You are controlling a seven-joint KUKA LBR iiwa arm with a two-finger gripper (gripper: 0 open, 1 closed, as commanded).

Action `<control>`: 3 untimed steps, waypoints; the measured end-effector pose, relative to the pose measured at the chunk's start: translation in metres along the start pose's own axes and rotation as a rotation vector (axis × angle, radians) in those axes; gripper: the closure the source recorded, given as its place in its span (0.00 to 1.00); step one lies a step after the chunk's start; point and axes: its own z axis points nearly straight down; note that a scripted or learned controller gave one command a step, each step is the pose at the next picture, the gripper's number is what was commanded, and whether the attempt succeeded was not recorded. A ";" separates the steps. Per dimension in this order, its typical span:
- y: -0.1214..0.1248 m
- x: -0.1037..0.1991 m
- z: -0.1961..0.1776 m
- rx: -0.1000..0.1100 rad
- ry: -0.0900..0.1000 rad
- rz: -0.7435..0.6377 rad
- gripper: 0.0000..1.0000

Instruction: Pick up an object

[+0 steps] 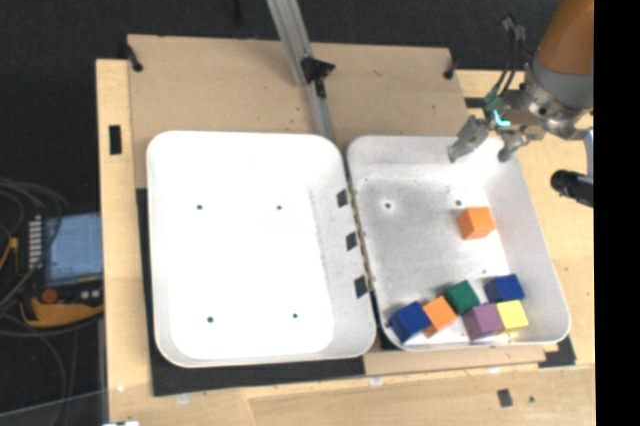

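Note:
My gripper (487,145) hangs over the far right corner of the right bin (410,184), its two fingers spread open with nothing between them. An orange cube (476,222) lies alone in the right bin, a short way nearer the camera than the gripper. Along the bin's near edge sit several cubes: a blue one (409,320), an orange one (439,313), a green one (462,297), a purple one (484,320), a yellow one (512,315) and another blue one (504,289).
The left bin (250,244) lies beside the right one, with small clips along the shared edge. A slanted metal pole (285,9) rises from behind the bins. A blue box and cables (60,254) sit off the bench at the left.

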 end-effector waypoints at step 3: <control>0.002 0.005 0.116 -0.001 -0.003 -0.004 0.00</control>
